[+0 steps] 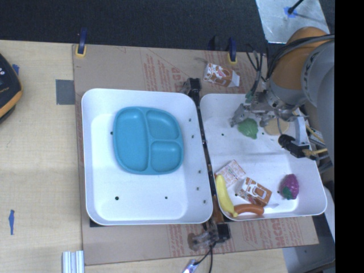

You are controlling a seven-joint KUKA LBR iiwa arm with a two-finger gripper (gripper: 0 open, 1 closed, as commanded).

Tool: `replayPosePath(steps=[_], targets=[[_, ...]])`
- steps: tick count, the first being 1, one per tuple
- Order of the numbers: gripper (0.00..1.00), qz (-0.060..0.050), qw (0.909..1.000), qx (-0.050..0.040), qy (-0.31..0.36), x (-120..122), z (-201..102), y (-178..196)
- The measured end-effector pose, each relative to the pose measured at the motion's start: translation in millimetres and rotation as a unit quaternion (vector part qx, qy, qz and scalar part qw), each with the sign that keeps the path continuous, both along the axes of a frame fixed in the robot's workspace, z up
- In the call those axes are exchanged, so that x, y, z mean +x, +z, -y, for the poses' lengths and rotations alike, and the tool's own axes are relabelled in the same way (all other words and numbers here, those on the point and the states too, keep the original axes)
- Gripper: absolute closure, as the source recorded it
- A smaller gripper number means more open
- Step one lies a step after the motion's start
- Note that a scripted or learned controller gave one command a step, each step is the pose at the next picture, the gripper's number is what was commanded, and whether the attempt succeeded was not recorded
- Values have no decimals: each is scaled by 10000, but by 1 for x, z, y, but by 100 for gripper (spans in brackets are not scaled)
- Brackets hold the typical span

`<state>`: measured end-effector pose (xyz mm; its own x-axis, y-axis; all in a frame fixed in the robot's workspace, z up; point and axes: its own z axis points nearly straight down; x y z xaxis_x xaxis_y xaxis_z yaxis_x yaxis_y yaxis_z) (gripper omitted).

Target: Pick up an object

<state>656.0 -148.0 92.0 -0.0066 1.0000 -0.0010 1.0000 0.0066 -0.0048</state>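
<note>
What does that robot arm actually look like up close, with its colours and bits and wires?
The arm is thick, rounded and grey, with an orange band above the wrist. At its end sits a gripper of grey metal parts, with dark, thin cables looping above it. A black block with yellowish trim hangs off the wrist side.

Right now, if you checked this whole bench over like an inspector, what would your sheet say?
Surface: wooden bench with a cardboard sheet clamped under two white bins.
Job's things: in the right bin, a green object, purple object, banana, sausage and two snack packets.
Clutter: blue divided plate in the left bin; one packet lies outside on the cardboard.
Grippers: gripper sits just over the green object; finger state cannot be judged.
Cables: dark cables run near the arm's wrist.
Surroundings: yellow-black device at left edge; dark floor beyond.
</note>
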Motion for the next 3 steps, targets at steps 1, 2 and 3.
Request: replayPosePath(steps=[1, 2, 3], targets=[[0, 18, 10000, 0, -18, 0, 11, 0], [100, 17, 10000, -4, -5, 1, 11, 11], [0, 15, 10000, -4, -4, 1, 11, 11]])
